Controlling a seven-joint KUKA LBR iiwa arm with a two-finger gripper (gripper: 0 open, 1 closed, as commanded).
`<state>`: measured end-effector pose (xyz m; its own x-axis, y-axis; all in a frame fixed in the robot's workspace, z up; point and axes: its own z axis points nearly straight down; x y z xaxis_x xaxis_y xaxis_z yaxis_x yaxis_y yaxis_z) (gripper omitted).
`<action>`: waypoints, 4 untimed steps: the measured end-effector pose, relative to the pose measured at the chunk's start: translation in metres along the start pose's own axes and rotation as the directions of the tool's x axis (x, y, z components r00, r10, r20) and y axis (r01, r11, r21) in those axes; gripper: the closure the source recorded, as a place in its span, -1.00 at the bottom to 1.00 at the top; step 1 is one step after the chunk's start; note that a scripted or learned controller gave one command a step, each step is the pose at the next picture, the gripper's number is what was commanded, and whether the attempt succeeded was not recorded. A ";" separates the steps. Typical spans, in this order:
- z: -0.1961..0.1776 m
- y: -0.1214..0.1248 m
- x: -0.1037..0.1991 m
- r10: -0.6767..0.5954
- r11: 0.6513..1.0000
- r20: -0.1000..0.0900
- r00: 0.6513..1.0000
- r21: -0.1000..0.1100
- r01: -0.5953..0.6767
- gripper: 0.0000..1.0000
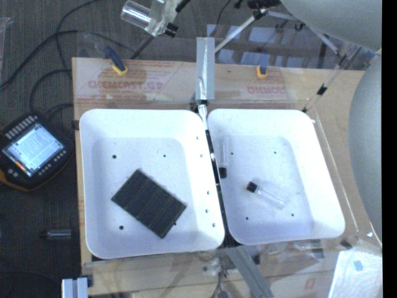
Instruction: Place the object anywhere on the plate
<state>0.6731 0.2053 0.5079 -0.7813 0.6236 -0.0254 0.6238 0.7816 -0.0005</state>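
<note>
Clear glass vial w/ black cap (265, 193) lies flat in right white bin (310, 222), dark ribbed rectangular plate (149, 203) waits in left white bin (93, 228), apart, so a carry-over's needed; gripper state: can't tell.

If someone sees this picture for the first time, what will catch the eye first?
Most striking is the dark ribbed plate, lying slantwise in the left bin. Next comes a small clear vial with a black cap, lying on its side in the right bin. The grey arm looms at the upper right.
</note>
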 end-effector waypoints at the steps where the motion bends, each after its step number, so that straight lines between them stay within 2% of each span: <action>1: -0.009 0.001 0.000 0.001 1.000 0.003 1.000 0.000 -0.001 1.00; 4: -0.037 0.003 -0.001 0.002 1.000 0.013 1.000 -0.001 -0.002 1.00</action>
<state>0.6754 0.2075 0.5447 -0.7797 0.6250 -0.0388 0.6254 0.7803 0.0004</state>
